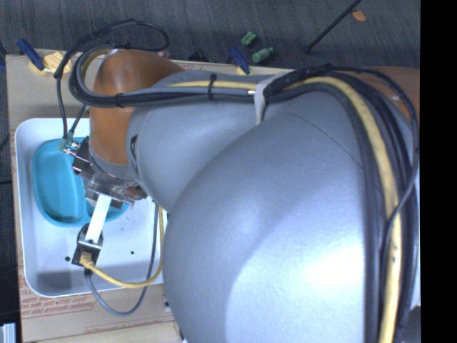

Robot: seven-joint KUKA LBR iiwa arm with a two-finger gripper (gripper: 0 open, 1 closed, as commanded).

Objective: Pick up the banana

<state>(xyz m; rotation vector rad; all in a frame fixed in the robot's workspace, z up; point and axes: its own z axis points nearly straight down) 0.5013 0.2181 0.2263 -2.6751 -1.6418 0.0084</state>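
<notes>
My grey arm (285, 206) reaches in from the right and covers most of the view, including the right bin and the right part of the left bin. Its orange band (118, 113) sits above the wrist. The gripper (107, 188) hangs low over the left white bin (21, 213), at the right edge of a blue dish (57, 184). The wrist hides whatever lies directly under the gripper.
The blue dish lies in the left bin's back left part, and bare white floor (128, 263) shows near the front. Blue clips (28, 52) (239, 59) sit on the bench's back edge. Small green objects (255, 47) lie on the dark floor beyond.
</notes>
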